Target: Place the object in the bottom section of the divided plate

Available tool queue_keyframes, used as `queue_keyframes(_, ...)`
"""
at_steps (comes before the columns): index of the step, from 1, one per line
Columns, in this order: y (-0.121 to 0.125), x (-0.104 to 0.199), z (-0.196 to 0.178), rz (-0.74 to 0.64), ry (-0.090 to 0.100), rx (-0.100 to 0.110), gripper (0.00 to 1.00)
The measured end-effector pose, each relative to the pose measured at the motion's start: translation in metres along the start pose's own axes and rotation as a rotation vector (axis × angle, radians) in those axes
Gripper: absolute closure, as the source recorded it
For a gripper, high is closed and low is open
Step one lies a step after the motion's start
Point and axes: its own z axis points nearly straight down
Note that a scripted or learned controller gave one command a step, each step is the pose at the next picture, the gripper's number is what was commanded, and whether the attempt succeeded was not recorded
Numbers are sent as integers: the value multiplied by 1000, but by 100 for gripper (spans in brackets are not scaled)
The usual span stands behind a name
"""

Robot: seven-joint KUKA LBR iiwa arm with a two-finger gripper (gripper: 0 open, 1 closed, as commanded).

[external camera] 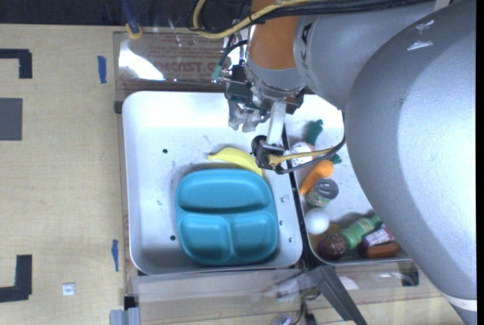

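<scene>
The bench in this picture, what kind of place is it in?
Probably a robotics lab: a grey arm over two white bins, toy food such as a banana, and blue tape marks.

The divided plate point(225, 215) lies in the left bin point(144, 165), a banana point(234, 158) touching its far edge.
</scene>
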Motion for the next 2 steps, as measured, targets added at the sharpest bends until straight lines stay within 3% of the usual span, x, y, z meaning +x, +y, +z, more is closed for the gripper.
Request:
queue_keyframes(1,-59,63,-15,23,1,6,100)
queue_keyframes(2,-58,61,-14,26,-1,6,0)
